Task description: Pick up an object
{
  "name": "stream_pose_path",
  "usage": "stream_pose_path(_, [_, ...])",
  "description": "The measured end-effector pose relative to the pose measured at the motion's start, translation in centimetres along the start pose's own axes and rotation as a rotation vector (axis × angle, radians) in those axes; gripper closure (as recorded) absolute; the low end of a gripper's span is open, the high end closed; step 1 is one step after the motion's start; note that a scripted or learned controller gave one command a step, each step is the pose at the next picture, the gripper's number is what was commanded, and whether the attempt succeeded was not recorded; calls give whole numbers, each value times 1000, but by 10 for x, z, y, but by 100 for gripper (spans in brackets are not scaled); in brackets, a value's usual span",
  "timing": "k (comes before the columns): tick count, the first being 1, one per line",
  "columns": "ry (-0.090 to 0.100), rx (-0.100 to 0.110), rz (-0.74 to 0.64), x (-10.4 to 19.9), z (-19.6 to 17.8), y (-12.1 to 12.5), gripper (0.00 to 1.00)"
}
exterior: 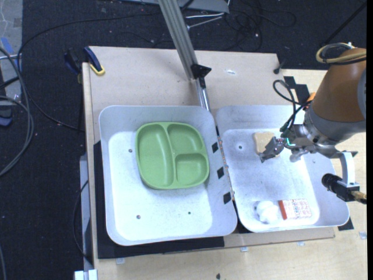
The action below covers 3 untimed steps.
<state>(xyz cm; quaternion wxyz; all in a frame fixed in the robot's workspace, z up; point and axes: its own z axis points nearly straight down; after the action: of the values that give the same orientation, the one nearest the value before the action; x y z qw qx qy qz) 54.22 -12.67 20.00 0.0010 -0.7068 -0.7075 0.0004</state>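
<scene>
White bins sat side by side on the counter (145,69). My end effector (273,150) hung over the right bin (256,185), just beside a tan block (262,140) near that bin's far wall; whether it touched the block, or was apart or together, I could not tell. A white ball (267,212) and a red-and-white packet (297,209) lay close together at the near edge. In the left bin (116,179) rested a green divided tray (172,155).
</scene>
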Motion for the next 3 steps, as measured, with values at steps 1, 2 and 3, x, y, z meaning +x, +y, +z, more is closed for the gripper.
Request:
stream_pose_path(1, [0,-1,0,0,0,0,0])
stream_pose_path(2, [0,2,1,1,46,7,0])
stream_pose_path(3, [0,4,2,-7,106,6,0])
